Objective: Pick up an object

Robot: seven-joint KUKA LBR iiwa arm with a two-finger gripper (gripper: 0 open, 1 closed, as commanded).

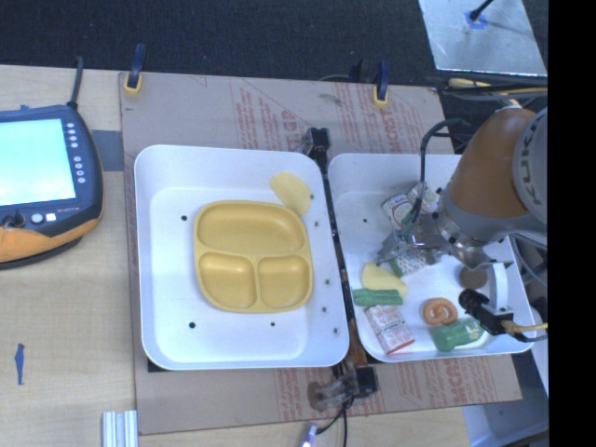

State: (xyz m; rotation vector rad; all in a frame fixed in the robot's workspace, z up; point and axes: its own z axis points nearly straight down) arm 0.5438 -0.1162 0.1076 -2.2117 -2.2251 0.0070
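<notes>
My gripper (406, 248) reaches down into the middle of the right bin (352, 182), under the grey and orange arm. Just below it lie a pale yellow piece (380, 276) and a green pod-shaped item (376, 297). A small white and green thing (413, 264) sits right at the gripper's tip; whether it is held is unclear. Near the front of the bin are a red and white packet (387, 328), a brown ring-shaped pastry (440, 312) and a green block (456, 336).
The left bin (158, 250) holds a yellow divided plate (251, 254) and a small yellow piece (291, 192) at its back right. A tablet-like pendant (42, 180) lies on the bench at far left. A brown round item (474, 276) sits beside the arm.
</notes>
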